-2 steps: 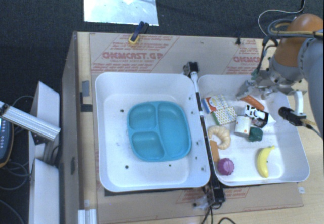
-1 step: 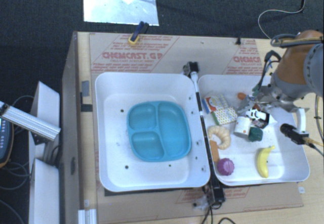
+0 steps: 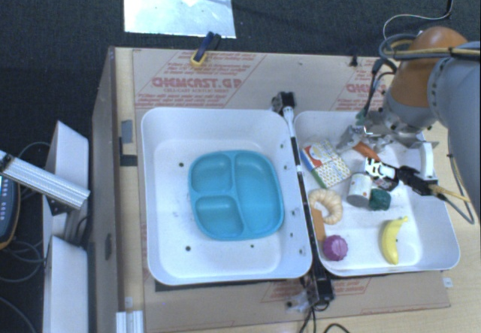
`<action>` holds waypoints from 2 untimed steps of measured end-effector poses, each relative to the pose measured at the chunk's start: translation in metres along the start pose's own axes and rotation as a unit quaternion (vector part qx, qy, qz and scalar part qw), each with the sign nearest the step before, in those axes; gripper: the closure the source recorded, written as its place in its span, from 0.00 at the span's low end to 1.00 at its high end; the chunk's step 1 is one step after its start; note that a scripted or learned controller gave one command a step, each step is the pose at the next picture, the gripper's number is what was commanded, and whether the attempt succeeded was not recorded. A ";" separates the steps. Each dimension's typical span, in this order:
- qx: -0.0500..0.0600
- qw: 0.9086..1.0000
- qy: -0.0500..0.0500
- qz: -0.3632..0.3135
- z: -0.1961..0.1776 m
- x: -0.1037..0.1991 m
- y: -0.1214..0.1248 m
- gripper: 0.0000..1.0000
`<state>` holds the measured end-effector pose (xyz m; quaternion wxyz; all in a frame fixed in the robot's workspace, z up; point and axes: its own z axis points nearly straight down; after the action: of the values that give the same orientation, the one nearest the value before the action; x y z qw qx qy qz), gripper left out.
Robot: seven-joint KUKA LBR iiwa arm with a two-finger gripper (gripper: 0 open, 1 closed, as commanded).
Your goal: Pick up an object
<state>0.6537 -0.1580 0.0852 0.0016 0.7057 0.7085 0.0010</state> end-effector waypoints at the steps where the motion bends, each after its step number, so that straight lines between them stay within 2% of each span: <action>1: 0.000 1.000 0.000 0.001 0.000 -0.016 0.008 0.00; 2: -0.002 1.000 -0.001 0.000 -0.011 -0.015 0.010 1.00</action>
<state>0.6633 -0.1735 0.0966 0.0031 0.7055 0.7087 0.0018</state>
